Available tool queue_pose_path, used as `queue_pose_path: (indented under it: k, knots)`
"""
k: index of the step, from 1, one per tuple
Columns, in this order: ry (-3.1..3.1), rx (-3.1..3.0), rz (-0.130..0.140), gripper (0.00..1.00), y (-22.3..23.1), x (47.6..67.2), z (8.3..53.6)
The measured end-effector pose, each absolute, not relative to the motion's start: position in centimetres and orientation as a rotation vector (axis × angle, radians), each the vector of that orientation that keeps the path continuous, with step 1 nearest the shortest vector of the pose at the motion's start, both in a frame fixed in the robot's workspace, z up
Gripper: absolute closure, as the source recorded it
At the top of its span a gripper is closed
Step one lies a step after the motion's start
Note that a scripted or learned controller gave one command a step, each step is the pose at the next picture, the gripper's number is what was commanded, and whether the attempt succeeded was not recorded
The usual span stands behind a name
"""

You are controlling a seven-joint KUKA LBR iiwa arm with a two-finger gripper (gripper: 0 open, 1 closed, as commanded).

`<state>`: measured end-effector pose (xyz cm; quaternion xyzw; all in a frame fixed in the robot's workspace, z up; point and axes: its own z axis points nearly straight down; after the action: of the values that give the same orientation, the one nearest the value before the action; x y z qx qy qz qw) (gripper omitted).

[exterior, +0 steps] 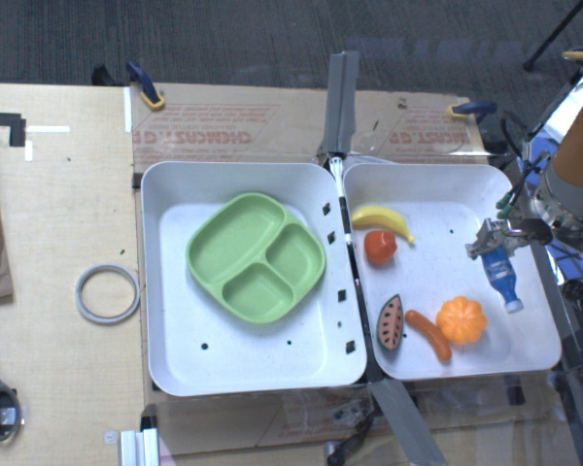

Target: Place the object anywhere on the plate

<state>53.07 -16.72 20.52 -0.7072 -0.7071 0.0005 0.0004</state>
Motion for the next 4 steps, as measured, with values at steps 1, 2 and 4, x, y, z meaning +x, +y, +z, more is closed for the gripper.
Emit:
queue_pose_path:
  k: [1,2,4]
  knots:
    - [-2.221,-2.219,0.004,1.00,-7.6,55.1,19.0]
    - [-2.221,-2.219,0.005,1.00,-0.9,56.5,19.0]
    - [-2.223,-2.219,0.007,1.00,11.2,57.7,19.7]
